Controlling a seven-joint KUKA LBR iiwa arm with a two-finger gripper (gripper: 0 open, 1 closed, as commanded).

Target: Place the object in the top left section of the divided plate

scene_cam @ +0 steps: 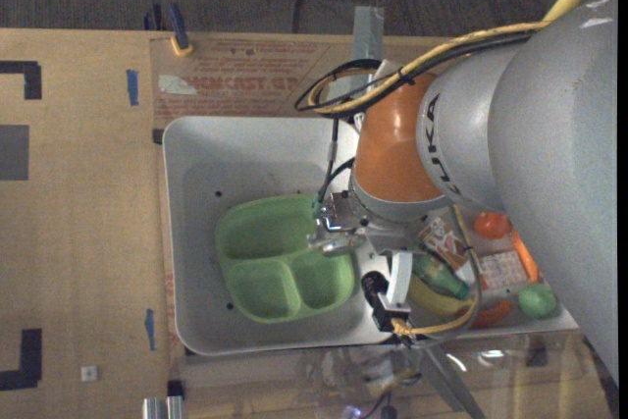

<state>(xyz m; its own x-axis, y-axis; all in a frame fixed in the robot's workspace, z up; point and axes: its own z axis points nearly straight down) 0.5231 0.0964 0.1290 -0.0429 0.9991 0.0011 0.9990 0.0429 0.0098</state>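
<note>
Divided plate (280, 260) in left bin (196, 211); arm (471, 142) over right bin.

We can read only the letters "KUKA" on the grey arm (491, 152), just above the gripper (339, 231).

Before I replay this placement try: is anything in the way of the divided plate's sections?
The grey arm's wrist overhangs the right edge of the green three-section plastic plate in the left white bin; the sections themselves look bare.
</note>
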